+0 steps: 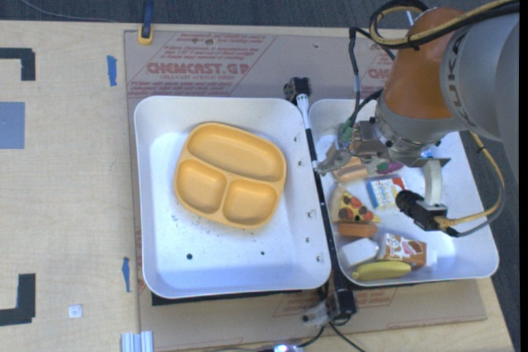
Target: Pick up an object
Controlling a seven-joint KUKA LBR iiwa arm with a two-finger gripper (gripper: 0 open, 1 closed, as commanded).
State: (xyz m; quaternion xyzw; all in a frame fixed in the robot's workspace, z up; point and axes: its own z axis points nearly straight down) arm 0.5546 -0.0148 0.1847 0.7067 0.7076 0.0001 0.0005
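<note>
We see the gripper (356,146) low in the right bin (474,177), just above the pizza slice (356,208); we cannot tell its state. The banana (381,269) lies below that slice.

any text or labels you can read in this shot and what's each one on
"CHEMCAST GP", red print on the brown protective sheet under the bins; the last letters are uncertain.
Smaller red lines above and below that print: too blurred to read.
Small blue and white packet in the right bin: print too small to read.
Red and white packet near the banana: print too small to read.
</note>
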